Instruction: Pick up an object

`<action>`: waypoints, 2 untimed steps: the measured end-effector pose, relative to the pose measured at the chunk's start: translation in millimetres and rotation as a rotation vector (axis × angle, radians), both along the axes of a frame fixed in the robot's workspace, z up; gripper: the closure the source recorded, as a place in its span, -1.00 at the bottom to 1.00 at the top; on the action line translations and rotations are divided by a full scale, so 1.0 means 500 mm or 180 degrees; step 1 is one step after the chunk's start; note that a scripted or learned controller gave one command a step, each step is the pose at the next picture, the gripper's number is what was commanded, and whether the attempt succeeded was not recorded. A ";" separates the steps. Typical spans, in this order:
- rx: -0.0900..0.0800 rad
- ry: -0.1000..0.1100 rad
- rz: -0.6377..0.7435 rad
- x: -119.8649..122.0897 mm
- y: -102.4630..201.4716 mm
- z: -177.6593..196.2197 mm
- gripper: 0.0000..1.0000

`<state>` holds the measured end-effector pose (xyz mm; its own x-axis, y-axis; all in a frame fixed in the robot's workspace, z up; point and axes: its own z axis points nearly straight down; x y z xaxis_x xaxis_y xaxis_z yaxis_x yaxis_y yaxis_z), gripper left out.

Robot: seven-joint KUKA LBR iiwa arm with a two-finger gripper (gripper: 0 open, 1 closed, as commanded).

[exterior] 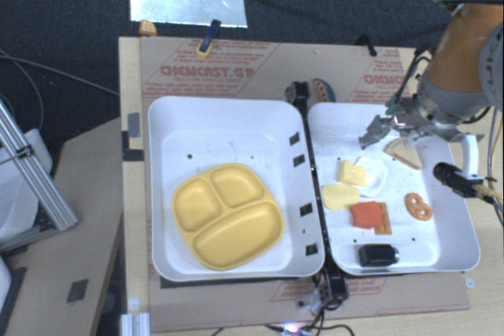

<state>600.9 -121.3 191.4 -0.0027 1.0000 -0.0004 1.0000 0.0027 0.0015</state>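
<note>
Camera view: gripper (pixel 376 131) hovers over right bin (pixel 457 252), grip state unclear.
Approach step; next, it must descend onto cheese (pixel 352 173).

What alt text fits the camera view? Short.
A grey and orange arm reaches in from the right, its gripper over the upper part of the right bin, above small toy foods and a black block. The left bin holds a yellow divided plate.
</note>
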 end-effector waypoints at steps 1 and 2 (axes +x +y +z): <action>0.0003 0.0013 -0.0025 -0.051 -0.096 -0.223 -1.00; -0.0004 0.0000 -0.0027 -0.189 -0.178 -0.211 -1.00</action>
